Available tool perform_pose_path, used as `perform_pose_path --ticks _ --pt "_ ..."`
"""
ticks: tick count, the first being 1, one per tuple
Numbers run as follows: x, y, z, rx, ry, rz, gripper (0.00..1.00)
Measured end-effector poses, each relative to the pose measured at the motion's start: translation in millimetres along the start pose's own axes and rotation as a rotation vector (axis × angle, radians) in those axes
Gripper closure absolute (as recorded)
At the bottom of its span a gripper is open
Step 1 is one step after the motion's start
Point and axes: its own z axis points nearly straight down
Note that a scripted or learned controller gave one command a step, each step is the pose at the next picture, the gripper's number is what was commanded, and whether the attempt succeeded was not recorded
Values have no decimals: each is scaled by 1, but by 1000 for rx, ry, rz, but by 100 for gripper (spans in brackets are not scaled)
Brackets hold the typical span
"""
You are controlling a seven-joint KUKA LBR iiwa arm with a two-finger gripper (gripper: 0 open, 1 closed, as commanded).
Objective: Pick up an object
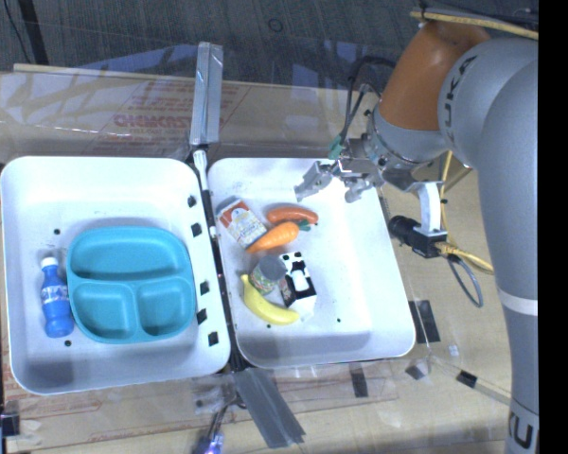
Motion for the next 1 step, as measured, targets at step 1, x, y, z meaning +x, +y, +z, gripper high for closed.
perform_pose_path --ticks 1 --pt "43 -1 116 -9 -2 -27 0"
